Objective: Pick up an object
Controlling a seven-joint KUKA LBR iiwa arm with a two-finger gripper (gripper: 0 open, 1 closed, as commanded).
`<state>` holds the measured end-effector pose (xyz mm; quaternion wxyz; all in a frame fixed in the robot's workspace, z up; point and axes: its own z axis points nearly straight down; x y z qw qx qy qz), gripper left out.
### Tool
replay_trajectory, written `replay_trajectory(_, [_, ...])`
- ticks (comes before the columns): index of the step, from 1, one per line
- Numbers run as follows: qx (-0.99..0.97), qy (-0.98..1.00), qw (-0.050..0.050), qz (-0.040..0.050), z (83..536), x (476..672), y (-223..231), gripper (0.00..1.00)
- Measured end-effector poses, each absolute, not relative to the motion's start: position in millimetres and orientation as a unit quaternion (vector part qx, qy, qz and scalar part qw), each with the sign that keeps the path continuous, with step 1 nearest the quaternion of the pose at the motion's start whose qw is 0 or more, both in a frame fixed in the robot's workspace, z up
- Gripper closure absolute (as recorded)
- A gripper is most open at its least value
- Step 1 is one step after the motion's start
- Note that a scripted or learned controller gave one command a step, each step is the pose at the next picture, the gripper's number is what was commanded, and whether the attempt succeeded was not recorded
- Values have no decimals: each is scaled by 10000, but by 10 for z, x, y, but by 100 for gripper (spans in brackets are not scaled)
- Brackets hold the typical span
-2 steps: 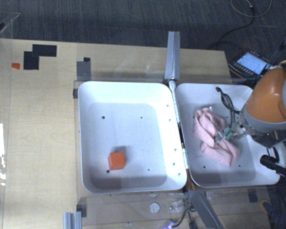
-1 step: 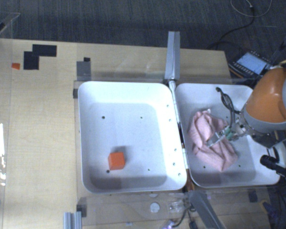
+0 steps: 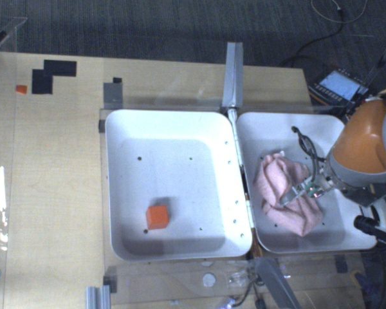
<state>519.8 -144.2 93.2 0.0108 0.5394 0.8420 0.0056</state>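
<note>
Where it lies crumpled, pink cloth (image 3: 284,193) looks soft.

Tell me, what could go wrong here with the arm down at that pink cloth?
The gripper sits at the crumpled pink cloth in the right bin. Soft folds may slip free, or it may catch only a thin layer. The cloth could also drag over the divider toward the left bin, where the orange block lies.
</note>
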Motion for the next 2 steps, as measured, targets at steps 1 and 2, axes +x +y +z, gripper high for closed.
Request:
replay_trajectory(1, [5388,8423,152,79,1059,5235,-1430,100])
replay_trajectory(2, [5972,8021,38,23,2210,5843,-837,100])
